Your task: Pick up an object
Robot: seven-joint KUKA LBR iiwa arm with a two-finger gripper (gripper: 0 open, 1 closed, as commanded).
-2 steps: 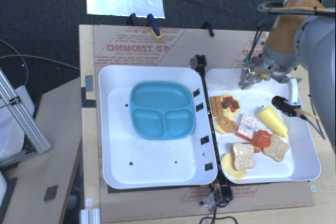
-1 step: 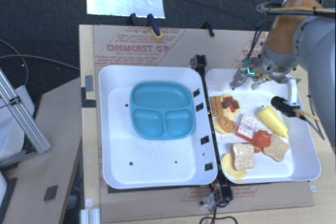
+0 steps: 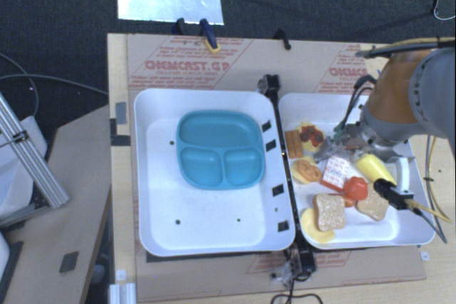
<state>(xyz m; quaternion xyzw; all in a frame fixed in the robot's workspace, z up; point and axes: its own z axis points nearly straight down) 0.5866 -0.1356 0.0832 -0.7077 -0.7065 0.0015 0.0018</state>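
Claw (image 3: pixel 335 146) sits low in the right white shallow bin (image 3: pixel 413 228), blurred against the clutter — can't tell its state. Grey arm with orange band (image 3: pixel 399 100) covers the bin's upper right. Toy food below the claw: red-and-white packet (image 3: pixel 336 171), red tomato (image 3: pixel 355 188), yellow banana-like piece (image 3: pixel 373 169), two bread slices (image 3: pixel 330 211). Left white bin (image 3: pixel 153 224) holds a teal plastic divided tray (image 3: pixel 219 149) — smooth, three compartments.

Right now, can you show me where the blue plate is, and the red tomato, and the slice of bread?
blue plate (image 3: pixel 214 132): camera view, bare floor of its large top compartment.
red tomato (image 3: pixel 355 189): camera view, middle of its round red top.
slice of bread (image 3: pixel 330 212): camera view, centre of its brown speckled face.
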